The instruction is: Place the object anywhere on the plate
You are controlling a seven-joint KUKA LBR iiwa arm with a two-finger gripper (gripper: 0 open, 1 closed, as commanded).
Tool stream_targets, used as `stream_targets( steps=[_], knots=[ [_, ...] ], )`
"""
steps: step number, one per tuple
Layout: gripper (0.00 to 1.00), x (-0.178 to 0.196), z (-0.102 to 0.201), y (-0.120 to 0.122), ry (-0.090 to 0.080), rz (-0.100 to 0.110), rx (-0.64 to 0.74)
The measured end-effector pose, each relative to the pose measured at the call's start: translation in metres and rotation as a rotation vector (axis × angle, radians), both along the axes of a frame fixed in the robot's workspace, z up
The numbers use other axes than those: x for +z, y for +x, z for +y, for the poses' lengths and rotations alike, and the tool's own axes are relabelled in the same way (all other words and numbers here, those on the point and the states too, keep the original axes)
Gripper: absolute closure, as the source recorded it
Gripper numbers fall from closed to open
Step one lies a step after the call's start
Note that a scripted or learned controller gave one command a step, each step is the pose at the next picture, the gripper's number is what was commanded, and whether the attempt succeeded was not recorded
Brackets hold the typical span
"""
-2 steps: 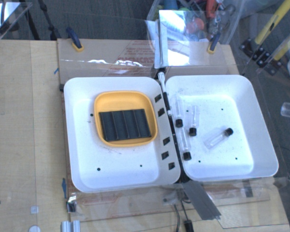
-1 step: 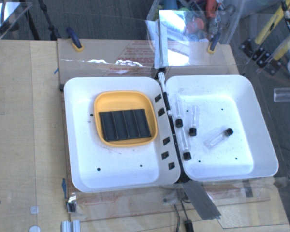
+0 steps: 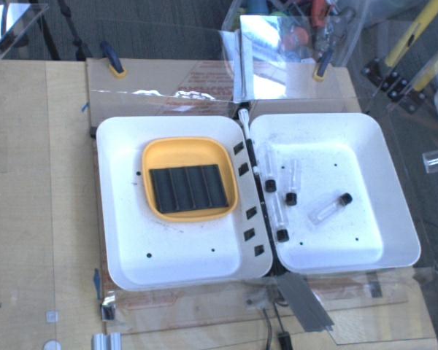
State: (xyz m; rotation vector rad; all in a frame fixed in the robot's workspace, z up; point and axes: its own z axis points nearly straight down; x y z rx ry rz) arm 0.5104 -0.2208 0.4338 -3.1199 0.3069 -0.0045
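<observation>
A yellow plate (image 3: 190, 152) with a dark ribbed insert (image 3: 188, 188) was seen in the left bin (image 3: 124, 254). Four clear vials (image 3: 328, 208) with black caps were scattered in the right bin (image 3: 379, 232), well apart from the plate.

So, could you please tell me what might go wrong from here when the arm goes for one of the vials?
1. The clear vials in the right bin barely stand out against the white floor, so a grasp could miss.
2. Three of them lie close to the bin's left wall, leaving the fingers little room.
3. They are round and lying flat, so one may roll away when nudged.
4. The yellow plate already carries a dark ribbed insert; a vial might roll off it.
</observation>
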Motion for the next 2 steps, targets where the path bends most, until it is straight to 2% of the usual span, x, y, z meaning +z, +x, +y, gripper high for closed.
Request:
stream_targets(
  steps=[1, 2],
  knots=[
    [1.00, -0.0002, 0.0000, -0.0210, 0.002, 0.000, 0.001],
    [1.00, -0.0002, 0.0008, -0.0206, 0.002, 0.000, -0.011]
  ],
)
